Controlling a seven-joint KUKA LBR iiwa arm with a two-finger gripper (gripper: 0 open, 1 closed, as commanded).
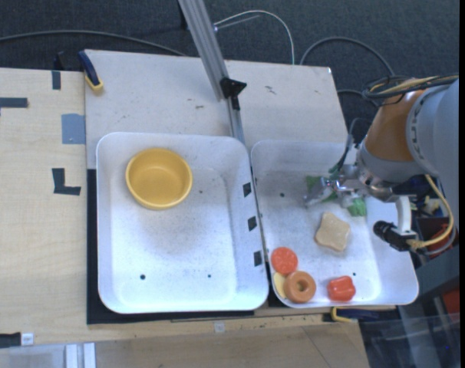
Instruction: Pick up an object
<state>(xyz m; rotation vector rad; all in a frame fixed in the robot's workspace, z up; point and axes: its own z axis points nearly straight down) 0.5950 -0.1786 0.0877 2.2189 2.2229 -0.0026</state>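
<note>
Camera view: end effector [321, 196] over green object [358, 205]

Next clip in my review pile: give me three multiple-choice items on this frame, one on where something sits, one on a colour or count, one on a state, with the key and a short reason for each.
1. Where is the yellow bowl?
A. In the left bin, toward its far left corner
B. In the right bin, beside the ring
C. On the wooden bench outside both bins

2. How many bowls are in the bins?
A. Three
B. One
C. Two

3. How does the yellow bowl stand?
A. Upside down
B. Tipped on its side
C. Upright, its opening facing up

Key:
1 A: the bowl rests inside the left bin, apart from the items in the right bin.
2 B: a single bowl shows; the right bin holds a beige block, an orange ring, two red-orange pieces and something green under the tool.
3 C: its hollow inside is visible from above.
</note>
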